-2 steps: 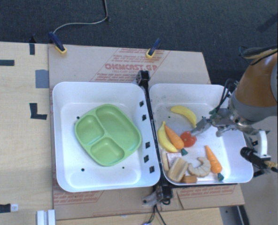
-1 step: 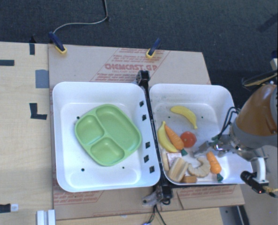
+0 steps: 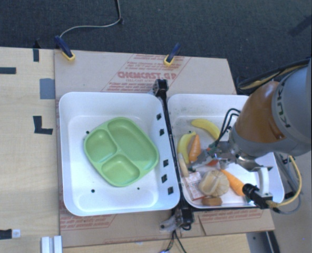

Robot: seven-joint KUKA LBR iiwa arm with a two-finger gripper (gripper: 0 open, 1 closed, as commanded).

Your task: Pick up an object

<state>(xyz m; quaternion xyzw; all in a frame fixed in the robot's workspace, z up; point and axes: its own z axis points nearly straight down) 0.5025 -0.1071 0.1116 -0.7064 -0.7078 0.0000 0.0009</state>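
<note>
Orange carrot [image 3: 233, 183], diagonal, tip lower-right.

Bright, even light falls from above, and the two white bins [image 3: 66, 141] glare almost to washout, their walls losing detail, while the dark carpet [image 3: 198, 15] along the top stays dim and grainy. Shadows are soft and short: a faint one hugs the green divided plate [image 3: 120, 151], and a deeper one lies under the arm [image 3: 272, 120] in the right bin. The picture is low in resolution and slightly soft, so the small food items blur at their edges.
</note>
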